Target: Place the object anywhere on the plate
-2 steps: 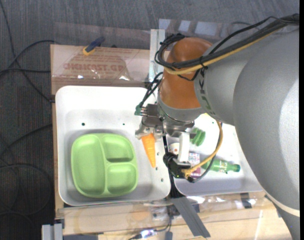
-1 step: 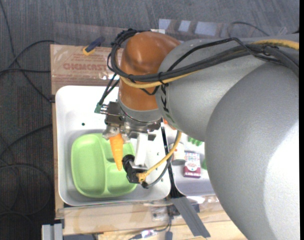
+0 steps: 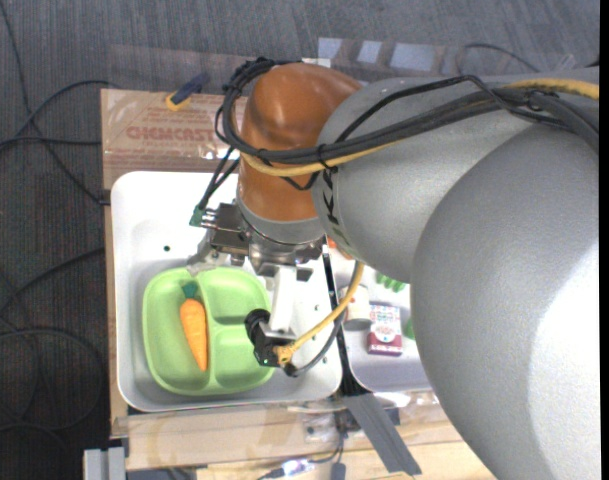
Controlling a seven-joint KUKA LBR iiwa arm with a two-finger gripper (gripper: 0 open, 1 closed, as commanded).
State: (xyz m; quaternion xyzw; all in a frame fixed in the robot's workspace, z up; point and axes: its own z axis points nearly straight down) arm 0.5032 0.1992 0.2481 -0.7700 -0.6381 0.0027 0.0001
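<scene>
A green divided plate (image 3: pixel 164 363) lies in the left white bin (image 3: pixel 129 218), toward its front. An orange carrot with a green top (image 3: pixel 193 329) rests lengthwise in the plate's left compartment, free of any grip. The arm's orange-banded wrist hangs over the back right part of the plate and hides the gripper beneath it.
The right bin (image 3: pixel 379 373) holds a small red and white box (image 3: pixel 385 330) and something green behind it, mostly hidden by the arm. A cardboard sheet (image 3: pixel 154 133) lies behind the left bin. The arm's large grey body covers the right side.
</scene>
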